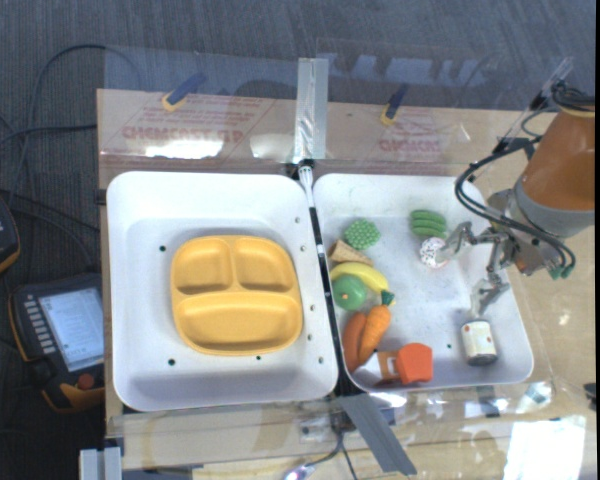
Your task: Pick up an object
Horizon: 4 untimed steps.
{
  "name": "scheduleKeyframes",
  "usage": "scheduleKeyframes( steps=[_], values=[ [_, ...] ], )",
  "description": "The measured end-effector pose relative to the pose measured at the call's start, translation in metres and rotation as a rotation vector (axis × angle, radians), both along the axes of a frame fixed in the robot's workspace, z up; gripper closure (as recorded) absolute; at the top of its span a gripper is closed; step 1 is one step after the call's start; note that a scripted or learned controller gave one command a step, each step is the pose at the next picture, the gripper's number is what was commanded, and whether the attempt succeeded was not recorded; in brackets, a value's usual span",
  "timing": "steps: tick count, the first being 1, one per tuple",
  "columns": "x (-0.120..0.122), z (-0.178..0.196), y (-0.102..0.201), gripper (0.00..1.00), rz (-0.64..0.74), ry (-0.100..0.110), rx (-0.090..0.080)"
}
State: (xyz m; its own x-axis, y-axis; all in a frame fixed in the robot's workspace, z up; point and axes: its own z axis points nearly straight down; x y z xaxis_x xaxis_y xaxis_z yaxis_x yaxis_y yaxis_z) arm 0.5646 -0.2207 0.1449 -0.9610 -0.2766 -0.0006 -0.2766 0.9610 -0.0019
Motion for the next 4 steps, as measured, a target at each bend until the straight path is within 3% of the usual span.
scheduleKeyframes(
  steps=[1,2,3,4],
  values=[
    [0.055,-0.036,-0.001,0.00,0.070,-0.003,0.001],
    [0.060,-0.055,0.054,0.00,-0.014,-0.011,0.000],
    [-0.002,-0.054,0.107,0.00,-0.082,-0.011,0.001],
    [-0.051,-0.049,0.120,0.00,-0.110,-0.045,-0.004]
  ],
)
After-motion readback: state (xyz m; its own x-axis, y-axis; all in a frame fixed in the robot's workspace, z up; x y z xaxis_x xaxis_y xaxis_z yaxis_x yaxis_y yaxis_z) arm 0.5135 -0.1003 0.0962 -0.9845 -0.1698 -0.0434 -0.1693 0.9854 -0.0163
